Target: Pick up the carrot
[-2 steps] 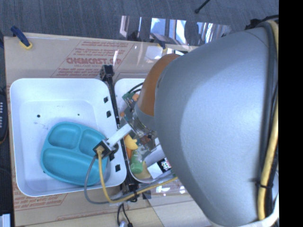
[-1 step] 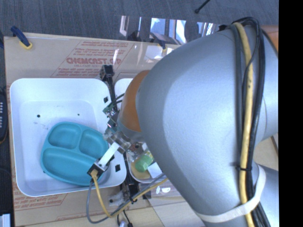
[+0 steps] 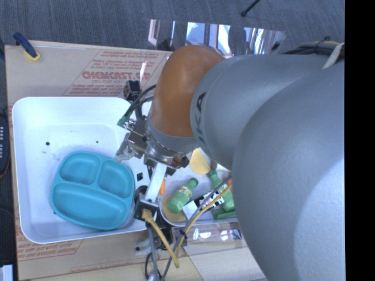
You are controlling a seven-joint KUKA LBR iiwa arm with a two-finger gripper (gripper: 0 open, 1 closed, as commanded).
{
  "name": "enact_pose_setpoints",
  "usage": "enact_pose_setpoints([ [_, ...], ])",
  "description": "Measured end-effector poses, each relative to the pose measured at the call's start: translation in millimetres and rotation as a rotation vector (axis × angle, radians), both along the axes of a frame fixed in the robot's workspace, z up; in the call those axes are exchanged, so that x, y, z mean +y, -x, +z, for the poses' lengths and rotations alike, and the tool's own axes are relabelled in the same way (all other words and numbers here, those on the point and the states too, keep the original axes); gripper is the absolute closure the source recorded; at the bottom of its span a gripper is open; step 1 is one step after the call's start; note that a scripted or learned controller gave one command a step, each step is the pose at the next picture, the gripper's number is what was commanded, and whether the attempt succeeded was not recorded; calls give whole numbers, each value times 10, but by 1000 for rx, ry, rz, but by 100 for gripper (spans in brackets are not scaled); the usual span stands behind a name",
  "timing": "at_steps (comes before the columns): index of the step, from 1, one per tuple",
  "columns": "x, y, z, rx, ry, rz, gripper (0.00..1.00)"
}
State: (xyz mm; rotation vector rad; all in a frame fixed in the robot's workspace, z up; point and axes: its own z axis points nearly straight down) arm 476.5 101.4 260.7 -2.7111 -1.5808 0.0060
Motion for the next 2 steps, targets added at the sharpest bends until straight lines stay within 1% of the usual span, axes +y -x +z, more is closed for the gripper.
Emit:
enact_pose_setpoints([
  [1, 248, 3, 1300, 0, -2, -405, 0],
  [2, -18, 7, 2168, 1, 0, -118, 0],
])
